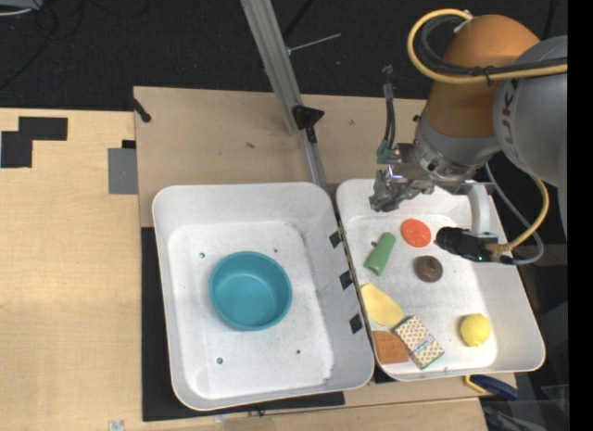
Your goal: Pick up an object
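My gripper (385, 196) hangs over the far left part of the right bin (519, 350), its dark fingers pointing down with nothing seen between them. Just below it lie a green cylinder (379, 253) and a flat orange-red disc (416, 233). A brown round piece (428, 269) sits near the bin's middle. Toward the front are a yellow wedge (380, 306), a checkered block (417, 340) on an orange tile, and a yellow ball (474, 330).
The left bin (185, 364) holds a teal bowl (249, 290). A metal post (278, 68) slants up between the bins at the back. A black-and-white tool part (468, 239) juts over the right bin's right side.
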{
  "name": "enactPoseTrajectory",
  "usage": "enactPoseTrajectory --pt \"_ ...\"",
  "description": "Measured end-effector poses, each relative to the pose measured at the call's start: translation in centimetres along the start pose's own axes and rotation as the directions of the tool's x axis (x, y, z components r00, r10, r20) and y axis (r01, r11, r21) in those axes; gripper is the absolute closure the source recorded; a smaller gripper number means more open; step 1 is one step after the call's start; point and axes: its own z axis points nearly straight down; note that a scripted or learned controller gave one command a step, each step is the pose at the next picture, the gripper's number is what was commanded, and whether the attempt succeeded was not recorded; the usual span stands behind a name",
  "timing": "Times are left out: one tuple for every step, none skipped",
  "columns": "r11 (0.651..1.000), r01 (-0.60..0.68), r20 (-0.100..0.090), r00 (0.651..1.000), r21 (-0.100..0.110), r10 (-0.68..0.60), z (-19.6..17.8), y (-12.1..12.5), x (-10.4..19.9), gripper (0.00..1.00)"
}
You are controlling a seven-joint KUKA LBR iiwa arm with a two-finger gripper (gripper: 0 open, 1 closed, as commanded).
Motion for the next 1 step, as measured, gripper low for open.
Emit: enactPoseTrajectory --pt "1.000 0.000 0.001 1.000 0.000 0.000 -0.61 0.40 5.45 1.00"
